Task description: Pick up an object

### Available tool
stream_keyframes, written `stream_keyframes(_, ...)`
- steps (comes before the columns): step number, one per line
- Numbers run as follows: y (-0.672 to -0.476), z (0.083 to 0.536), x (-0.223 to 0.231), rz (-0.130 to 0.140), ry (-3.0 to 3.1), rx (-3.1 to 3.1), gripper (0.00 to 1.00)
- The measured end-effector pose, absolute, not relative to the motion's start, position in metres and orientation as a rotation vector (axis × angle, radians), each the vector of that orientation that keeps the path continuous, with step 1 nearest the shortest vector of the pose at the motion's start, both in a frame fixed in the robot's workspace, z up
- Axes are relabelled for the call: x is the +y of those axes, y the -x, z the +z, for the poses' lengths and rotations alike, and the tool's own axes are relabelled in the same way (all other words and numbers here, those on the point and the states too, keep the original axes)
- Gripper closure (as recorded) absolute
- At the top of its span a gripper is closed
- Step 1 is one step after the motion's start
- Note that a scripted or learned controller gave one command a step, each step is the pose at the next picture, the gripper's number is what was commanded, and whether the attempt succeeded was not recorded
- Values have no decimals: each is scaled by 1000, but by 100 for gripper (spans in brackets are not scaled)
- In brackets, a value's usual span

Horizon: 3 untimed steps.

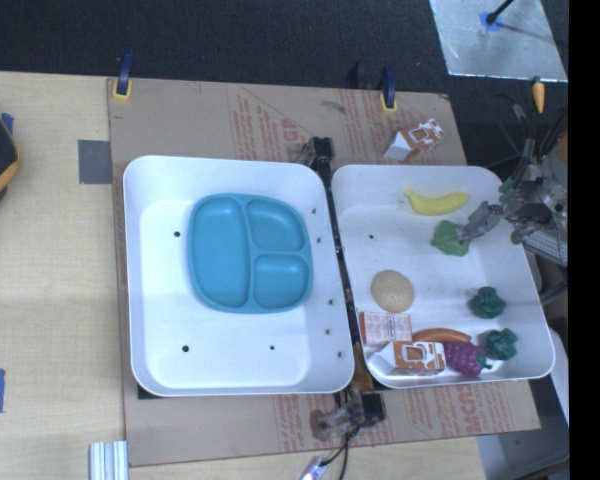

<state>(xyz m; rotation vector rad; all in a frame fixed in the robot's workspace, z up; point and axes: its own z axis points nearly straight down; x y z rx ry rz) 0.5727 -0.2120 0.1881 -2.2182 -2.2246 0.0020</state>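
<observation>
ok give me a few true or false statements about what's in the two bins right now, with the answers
1. The blue plate lies in the left bin. True.
2. The banana lies in the left bin. False: it lies in the right bin, near its far edge.
3. The pincer is at the green piece below the banana. True.
4. The plate has one single compartment. False: it is divided into three.
5. A small carton lies on the cardboard outside both bins. True.
6. The round tan piece sits on the blue plate. False: it lies in the right bin, near the bin's left side.
</observation>
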Motion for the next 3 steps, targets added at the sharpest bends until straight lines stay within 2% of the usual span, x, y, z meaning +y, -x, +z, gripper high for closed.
stream_keyframes(1, -623, 147, -212, 4, 2215, -2226, 0)
stream_keyframes(2, -607, 91, -204, 5, 2214, -2225, 0)
stream_keyframes(3, -608, 103, -205, 6, 2213, -2227, 100)
